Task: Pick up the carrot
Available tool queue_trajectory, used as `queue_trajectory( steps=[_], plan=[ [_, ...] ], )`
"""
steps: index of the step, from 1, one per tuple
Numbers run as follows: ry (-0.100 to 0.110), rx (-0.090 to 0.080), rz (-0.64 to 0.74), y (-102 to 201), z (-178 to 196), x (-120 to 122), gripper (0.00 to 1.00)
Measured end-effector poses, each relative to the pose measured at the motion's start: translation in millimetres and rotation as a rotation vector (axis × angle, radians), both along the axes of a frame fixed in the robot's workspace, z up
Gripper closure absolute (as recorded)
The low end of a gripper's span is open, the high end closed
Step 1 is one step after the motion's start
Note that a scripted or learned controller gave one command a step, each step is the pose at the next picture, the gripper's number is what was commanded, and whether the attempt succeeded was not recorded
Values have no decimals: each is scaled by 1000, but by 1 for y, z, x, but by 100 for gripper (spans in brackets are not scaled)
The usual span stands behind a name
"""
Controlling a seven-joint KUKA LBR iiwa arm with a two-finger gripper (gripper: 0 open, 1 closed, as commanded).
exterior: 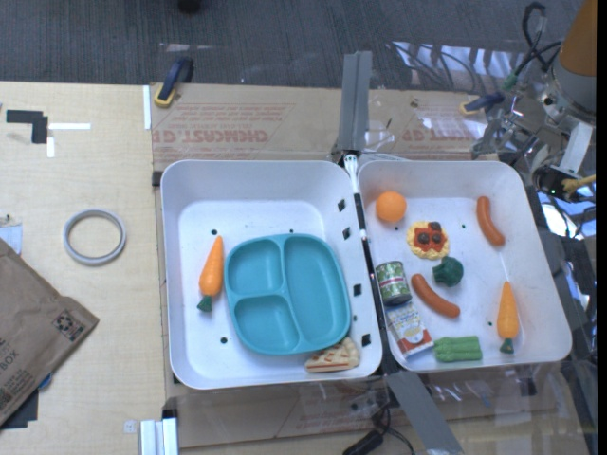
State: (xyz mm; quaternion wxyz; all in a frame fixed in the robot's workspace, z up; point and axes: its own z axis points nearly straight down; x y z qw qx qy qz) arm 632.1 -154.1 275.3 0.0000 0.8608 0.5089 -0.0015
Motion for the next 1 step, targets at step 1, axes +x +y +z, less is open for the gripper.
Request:
queue_trajectory(
  steps=[1],
  plan=[
    [-1, 1, 416, -60, -69, 26, 0]
  ],
)
